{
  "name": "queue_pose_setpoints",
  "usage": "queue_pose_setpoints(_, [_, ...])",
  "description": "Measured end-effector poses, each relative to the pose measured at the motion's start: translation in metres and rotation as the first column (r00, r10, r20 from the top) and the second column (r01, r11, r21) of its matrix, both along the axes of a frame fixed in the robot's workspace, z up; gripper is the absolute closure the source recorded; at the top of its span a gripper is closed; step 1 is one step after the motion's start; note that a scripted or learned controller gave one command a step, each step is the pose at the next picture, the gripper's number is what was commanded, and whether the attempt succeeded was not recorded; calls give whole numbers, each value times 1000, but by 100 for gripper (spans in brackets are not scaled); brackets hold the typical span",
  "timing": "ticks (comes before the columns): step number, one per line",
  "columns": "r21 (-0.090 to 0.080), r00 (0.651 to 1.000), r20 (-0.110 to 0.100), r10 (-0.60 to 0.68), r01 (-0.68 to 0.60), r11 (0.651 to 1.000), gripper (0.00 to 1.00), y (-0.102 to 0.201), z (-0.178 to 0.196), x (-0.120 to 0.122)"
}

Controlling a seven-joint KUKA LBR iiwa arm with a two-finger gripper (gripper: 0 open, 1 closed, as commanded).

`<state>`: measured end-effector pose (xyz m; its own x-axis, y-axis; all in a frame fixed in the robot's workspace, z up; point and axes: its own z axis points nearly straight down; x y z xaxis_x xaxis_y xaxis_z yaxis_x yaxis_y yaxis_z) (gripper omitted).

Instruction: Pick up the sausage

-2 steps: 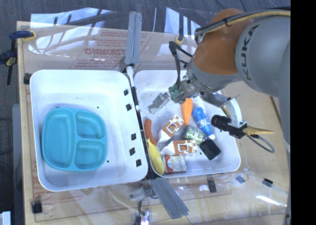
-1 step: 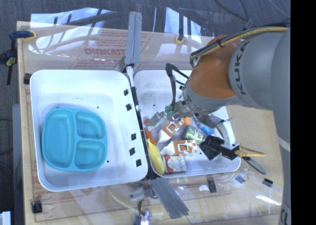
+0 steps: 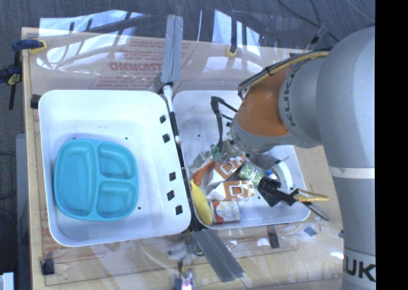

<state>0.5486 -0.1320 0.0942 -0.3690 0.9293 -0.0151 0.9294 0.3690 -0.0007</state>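
Arm (image 3: pixel 331 110) comes in over the right side of the right bin (image 3: pixel 197 99), with the orange band (image 3: pixel 261 115) above the bin's middle. Gripper (image 3: pixel 222 150) is down inside the right bin, just left of its centre, at the top edge of the clutter pile. The wrist covers it, so I cannot tell whether the claw is wide, narrow or holding anything.

Sausage (image 3: pixel 203 171): probably the orange-red elongated piece in the right bin's near-left part, lying at a slant close to the bin's left wall. The view is too cluttered to be sure. It sits just below and left of the gripper, and contact is unclear.

Other items in the right bin:
- yellow curved piece (image 3: pixel 201 203), in the near-left corner along the left wall, just below the sausage
- red packet (image 3: pixel 227 212), against the near wall, touching the yellow curved piece on its right
- two white-and-orange printed packets (image 3: pixel 231 169), in the middle of the pile and overlapping, right of the sausage
- small green item (image 3: pixel 250 173), right of the packets, partly buried

The far half of the right bin's floor is bare white with some dark specks.

Left bin (image 3: pixel 95 105) is flush against the right bin's left wall. It holds a blue divided plate (image 3: pixel 95 180), flat in its near-left part, well apart from the right bin.
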Motion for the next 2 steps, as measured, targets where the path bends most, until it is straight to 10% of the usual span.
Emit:
queue_pose_setpoints(1, [-10,1000,7,-13,13,1000,0,5,4,15])
queue_pose_setpoints(2, [-4,999,8,48,-48,999,0,2,3,-24])
